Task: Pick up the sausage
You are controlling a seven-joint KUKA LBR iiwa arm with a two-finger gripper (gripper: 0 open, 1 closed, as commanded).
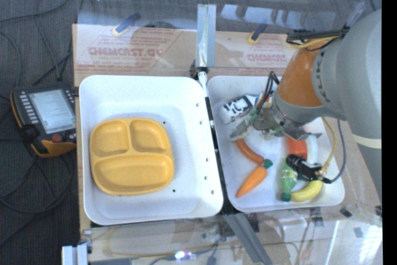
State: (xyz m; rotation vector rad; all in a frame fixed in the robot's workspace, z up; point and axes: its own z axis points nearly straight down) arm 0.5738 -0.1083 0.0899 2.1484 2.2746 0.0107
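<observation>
While the grey arm [347, 71] with its orange band reaches in from the right, its gripper [248, 127] hangs low over the right bin [218, 133], near the bin's middle. How far its jaws stand apart cannot be told from this angle, and nothing can be seen held between them. The sausage [249, 151], a short orange-red link, lies on the bin floor just below and beside the gripper tip, slanting toward the bin's lower right. Just beyond its lower end lies a toy carrot [253, 180] with a green top, pointing to the lower left. A black-and-white object [237, 106] lies just above the gripper. A green bottle [286, 184] and a banana [308, 191] rest near the bin's lower right corner, with a red piece [296, 147] above them. The left bin [99, 87] holds a yellow divided plate [131, 156]. A handheld controller [42, 118] lies on the floor to the far left.
</observation>
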